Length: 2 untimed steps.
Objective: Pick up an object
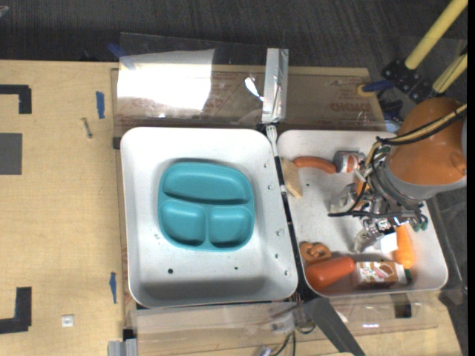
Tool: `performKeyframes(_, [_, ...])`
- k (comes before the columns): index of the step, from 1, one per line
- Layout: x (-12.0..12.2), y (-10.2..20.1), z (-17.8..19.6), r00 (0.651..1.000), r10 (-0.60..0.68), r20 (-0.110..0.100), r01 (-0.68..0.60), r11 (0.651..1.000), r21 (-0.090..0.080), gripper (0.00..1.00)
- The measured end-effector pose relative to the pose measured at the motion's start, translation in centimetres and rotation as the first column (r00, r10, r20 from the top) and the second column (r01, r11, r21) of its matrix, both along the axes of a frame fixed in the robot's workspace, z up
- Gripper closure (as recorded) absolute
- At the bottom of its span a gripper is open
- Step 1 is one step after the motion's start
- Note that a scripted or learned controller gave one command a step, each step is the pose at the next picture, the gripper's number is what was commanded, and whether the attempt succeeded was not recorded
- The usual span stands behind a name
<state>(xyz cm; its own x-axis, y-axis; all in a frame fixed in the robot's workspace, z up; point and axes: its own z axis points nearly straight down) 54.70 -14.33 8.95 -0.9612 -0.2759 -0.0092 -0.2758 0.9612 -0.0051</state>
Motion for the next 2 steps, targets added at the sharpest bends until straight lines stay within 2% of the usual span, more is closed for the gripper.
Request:
performKeyframes(1, [1.8, 1.1, 0.0, 1.0, 0.006, 0.004, -0.006, 1.0, 0.0, 0.0])
performKeyframes(2, [2.2, 1.3, 1.4, 1.0, 0.007, 0.018, -0.007, 1.0, 0.0, 1.0])
